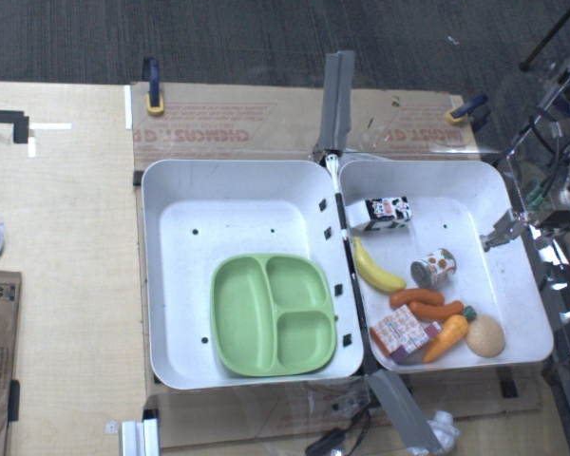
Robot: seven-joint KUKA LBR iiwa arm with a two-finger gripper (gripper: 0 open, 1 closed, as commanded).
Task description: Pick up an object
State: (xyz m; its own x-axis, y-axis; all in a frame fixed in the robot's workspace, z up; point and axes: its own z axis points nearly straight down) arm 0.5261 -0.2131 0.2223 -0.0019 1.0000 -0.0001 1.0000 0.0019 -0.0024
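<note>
Nothing has yet been lifted: the banana [376, 268], can [434, 267], carrot [446, 337] and egg [485, 336] all lie in the right bin [499, 194]. The gripper [503, 231] sits at that bin's right rim, its opening impossible to judge; the whole pick remains.

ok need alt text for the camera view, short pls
Two shallow white bins sit side by side on a bench: the left bin holds a green divided plate, and the right bin holds a banana, small milk carton, can, carrot, egg and other toy food.
</note>
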